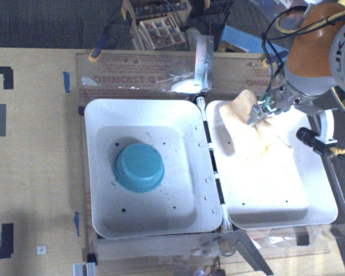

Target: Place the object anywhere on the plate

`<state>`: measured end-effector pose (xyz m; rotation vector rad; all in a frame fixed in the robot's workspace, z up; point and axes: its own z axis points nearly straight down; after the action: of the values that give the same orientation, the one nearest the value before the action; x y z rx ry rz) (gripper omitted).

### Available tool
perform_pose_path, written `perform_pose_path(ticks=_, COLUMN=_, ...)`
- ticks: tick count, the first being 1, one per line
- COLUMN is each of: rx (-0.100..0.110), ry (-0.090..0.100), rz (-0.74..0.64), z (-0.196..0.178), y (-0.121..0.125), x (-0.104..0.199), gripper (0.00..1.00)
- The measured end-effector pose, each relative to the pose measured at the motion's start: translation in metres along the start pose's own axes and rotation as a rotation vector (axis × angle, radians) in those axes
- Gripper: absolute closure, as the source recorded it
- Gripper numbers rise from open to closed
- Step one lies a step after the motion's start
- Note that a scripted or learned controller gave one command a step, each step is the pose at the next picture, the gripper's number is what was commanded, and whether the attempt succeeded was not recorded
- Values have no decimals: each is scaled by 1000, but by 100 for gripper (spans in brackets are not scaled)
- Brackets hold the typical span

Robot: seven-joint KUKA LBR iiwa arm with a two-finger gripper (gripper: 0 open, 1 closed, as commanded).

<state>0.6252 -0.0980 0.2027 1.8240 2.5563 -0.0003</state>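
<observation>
Two shallow white bins sit side by side on the desk (pixel 34 171), their inner rims touching along a seam near the middle. In the left bin (pixel 98 125) a teal plate (pixel 139 166) rests on the floor (it reads more like an upturned bowl from this slant), a little left of centre, with bare white floor on every side of it and well apart from all four walls. A few dark specks dot the floor around it.

The right bin (pixel 276 211) is brightly lit. Its near half is open floor. A pale cream object (pixel 244 122), soft-looking and lumpy, occupies the far part, close to the far wall and near the seam. The gripper (pixel 259 115) hangs over that object's right side, at or just above its surface; whether the fingers are spread or pinching it cannot be told through the glare.

Grey arm (pixel 328 73) with orange band (pixel 310 33) crosses the right bin's far right corner. Cables, boxes and a cardboard strip lie beyond the far rims.
</observation>
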Motion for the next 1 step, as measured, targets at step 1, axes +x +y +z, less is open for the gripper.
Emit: perform_pose_path(ticks=1, rx=-2, ry=-1, rz=1, z=-21, y=1, x=-1, gripper=100)
